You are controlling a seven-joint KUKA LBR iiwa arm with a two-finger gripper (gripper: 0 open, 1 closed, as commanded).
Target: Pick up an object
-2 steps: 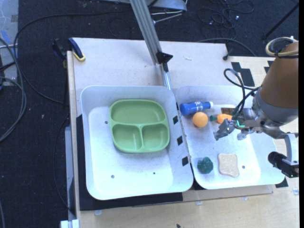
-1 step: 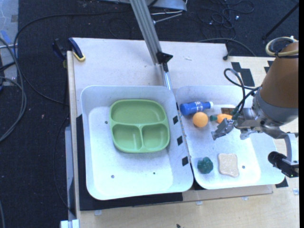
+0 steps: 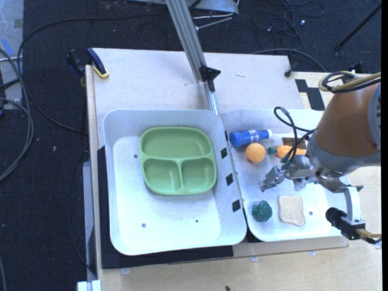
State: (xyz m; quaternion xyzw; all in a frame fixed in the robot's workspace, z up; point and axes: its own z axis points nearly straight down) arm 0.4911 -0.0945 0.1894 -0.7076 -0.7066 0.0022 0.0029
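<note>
My gripper [image 3: 271, 180] hangs over the middle of the right bin [image 3: 315, 232], with the grey arm and its orange band coming in from the right. Just up and left of it lies an orange ball [image 3: 256, 153], and beyond that a blue bottle [image 3: 248, 137] on its side. A small dark green object [image 3: 262, 211] sits below the gripper, beside a beige slice-shaped piece [image 3: 291, 210]. An orange item [image 3: 285, 151] shows partly behind the wrist. I see nothing held in the gripper.
The left bin [image 3: 121, 223] holds a light green divided plate [image 3: 179, 160]. A slanted metal pole [image 3: 188, 32] rises at the back between the bins. A black cable [image 3: 285, 123] loops off the wrist over the right bin.
</note>
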